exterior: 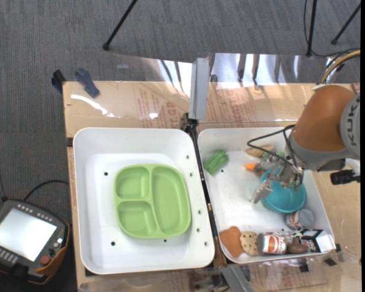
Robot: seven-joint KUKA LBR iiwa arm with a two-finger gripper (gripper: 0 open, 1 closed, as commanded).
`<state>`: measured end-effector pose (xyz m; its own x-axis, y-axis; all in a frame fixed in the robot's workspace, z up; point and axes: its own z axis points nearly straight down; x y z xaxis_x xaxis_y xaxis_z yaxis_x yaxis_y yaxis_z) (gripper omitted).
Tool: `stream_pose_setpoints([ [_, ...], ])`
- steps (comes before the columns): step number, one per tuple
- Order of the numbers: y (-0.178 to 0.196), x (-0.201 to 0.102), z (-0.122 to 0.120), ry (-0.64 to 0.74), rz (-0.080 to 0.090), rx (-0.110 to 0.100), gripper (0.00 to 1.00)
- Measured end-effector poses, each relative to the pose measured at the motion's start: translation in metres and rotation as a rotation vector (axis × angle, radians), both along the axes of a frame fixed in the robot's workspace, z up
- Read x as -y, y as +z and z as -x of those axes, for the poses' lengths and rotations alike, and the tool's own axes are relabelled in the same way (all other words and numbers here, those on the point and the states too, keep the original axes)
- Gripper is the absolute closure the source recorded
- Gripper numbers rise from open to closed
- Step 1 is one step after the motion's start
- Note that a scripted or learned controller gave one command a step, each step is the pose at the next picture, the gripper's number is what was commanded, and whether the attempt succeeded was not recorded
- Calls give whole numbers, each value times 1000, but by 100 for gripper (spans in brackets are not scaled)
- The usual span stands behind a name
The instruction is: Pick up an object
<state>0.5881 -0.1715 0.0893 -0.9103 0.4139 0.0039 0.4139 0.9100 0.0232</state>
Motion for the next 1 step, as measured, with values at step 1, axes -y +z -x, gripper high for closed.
stream_pose_setpoints([
  [1,-2,-28,13,-86,20,-8,0],
])
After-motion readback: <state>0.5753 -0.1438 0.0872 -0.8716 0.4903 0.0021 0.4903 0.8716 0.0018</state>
